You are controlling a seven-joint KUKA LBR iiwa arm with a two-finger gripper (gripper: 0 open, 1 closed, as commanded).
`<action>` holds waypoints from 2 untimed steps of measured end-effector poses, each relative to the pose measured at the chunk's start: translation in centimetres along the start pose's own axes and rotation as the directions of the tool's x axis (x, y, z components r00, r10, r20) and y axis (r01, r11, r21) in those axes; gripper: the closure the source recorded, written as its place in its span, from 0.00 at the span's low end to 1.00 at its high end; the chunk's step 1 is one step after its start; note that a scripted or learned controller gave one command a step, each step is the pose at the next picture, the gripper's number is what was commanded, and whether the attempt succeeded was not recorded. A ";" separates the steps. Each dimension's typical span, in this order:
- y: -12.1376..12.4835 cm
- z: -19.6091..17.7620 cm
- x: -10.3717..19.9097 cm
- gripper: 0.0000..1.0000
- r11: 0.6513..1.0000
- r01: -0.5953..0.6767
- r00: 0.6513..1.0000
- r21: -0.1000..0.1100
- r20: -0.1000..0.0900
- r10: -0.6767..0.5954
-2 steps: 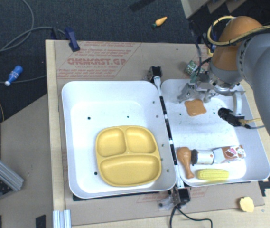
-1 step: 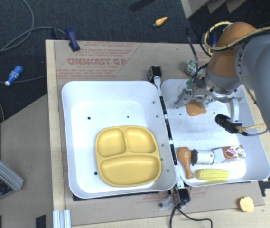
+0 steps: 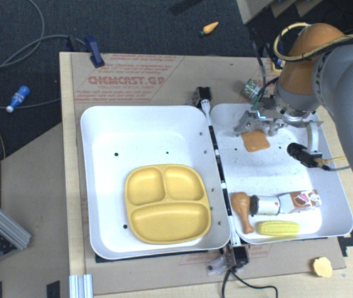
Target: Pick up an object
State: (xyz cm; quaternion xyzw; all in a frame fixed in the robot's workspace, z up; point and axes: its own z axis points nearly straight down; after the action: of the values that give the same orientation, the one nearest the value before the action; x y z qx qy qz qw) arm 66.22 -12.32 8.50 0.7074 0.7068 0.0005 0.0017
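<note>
The gripper [image 3: 258, 124] is lowered over a flat orange-brown toy food piece [image 3: 255, 141] in the right bin [image 3: 334, 194]; whether it is grasped cannot be told. No lift is evident.

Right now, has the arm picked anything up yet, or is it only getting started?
Nothing looks lifted yet. The grey arm's gripper is down in the right white bin, directly above a flat orange-brown toy piece that lies on the bin floor. Whether it has hold of that piece cannot be told. The yellow toy corn cob and tan toy drumstick lie near the front. The grasp and lift remain.
</note>
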 end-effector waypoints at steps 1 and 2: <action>0.1 -1.1 0.1 1.00 1.000 0.002 1.000 -0.002 0.000 -0.002; 0.0 -1.0 0.1 0.00 1.000 0.002 1.000 -0.001 0.000 -0.002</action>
State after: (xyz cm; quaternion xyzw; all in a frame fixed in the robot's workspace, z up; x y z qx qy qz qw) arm 66.25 -12.20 9.54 0.7067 0.7075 0.0007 0.0022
